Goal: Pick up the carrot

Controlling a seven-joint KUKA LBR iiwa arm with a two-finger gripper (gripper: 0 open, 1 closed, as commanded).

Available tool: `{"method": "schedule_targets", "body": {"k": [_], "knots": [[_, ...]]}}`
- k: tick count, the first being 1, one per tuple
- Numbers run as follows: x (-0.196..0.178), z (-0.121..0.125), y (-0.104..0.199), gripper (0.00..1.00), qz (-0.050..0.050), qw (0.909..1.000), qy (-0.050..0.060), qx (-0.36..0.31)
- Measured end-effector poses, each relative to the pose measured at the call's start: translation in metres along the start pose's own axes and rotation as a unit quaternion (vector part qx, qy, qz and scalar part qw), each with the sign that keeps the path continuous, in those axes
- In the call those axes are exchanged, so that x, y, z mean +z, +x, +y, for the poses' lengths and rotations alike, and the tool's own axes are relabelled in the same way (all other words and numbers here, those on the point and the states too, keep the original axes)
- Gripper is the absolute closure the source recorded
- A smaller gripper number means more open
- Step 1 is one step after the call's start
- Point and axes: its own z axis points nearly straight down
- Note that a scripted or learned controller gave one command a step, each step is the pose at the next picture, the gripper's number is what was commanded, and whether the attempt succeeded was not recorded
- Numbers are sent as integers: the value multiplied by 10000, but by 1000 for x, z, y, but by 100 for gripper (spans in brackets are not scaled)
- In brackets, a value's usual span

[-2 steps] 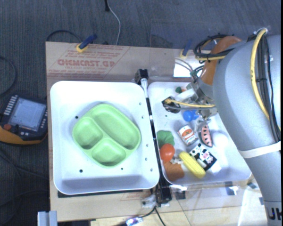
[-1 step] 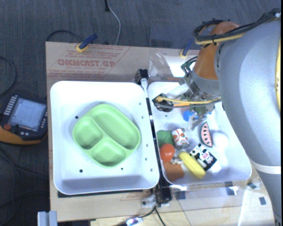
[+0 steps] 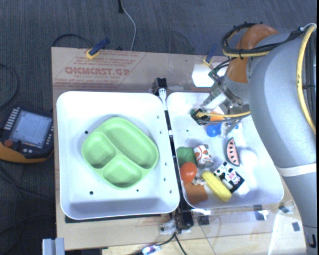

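Right bin (image 3: 259, 187), near end: a yellow corn cob (image 3: 217, 186), a brown piece (image 3: 196, 193) and a black-and-white cow-patterned block (image 3: 229, 176) lie close together, with a red tomato (image 3: 189, 170) and a green vegetable (image 3: 184, 154) just behind them against the inner wall. The left bin (image 3: 69, 195), holding a green divided plate (image 3: 120, 151), stands alongside on the same surface (image 3: 143, 68) and plays no part here. Mid-bin: a red-and-white can (image 3: 203, 154) and a watermelon slice (image 3: 232, 151), then a blue piece (image 3: 213, 130) just beyond. Far half: the carrot (image 3: 217, 117) appears as a short orange sliver directly under the gripper (image 3: 221, 112), just beside the blue piece. How far the gripper is open cannot be told, nor whether the carrot is in its grasp or merely beneath it. Likely failures, judged from this layout: a closure slightly off the carrot's narrow body would let it slip or roll aside; a closure set too far toward the near end could catch the blue piece instead; a lift on a thin end-grip could drop the carrot among the toys below. Arm pose: the grey arm (image 3: 287, 100) enters from the right over the bin's outer wall, its orange band (image 3: 253, 36) at the far corner, the wrist angled down and leftward into the bin.
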Motion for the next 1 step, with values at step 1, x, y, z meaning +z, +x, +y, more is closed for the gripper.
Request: {"method": "schedule_targets", "body": {"k": [1], "knots": [[13, -17, -22, 0, 16, 9970, 2, -768]]}}
